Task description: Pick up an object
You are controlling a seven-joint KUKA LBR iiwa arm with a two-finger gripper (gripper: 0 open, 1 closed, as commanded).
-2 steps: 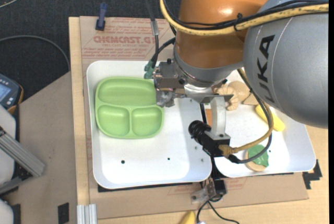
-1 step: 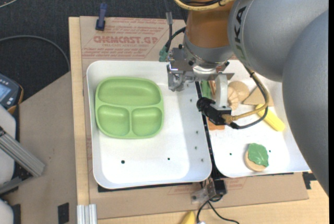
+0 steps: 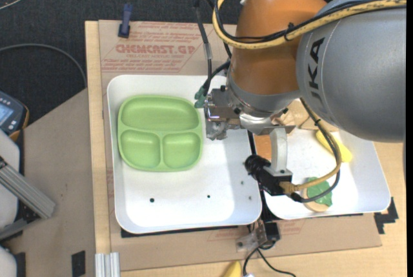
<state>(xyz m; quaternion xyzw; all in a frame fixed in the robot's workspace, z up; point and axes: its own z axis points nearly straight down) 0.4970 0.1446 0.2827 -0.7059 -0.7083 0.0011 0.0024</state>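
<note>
Counting the bins: two white bins are seen side by side on the desk [image 3: 64, 133], a left bin [image 3: 193, 205] and a right bin [image 3: 368, 185].
Plates: one green plate [image 3: 159, 132], divided into three compartments, is laid in the left bin.
Small things: one yellow thing [image 3: 342, 152] and one green thing [image 3: 319, 189] are seen in the right bin.
Hidden: much of the right bin is covered by the arm [image 3: 361, 62]; the yellow thing and the green thing are partly cut off and cannot be named.
Hand state: whether the hand [image 3: 216, 119] is released or clenched cannot be told.
Plate to hand: the hand is placed over the left bin, just beside the green plate's upper right corner; contact cannot be judged.
</note>
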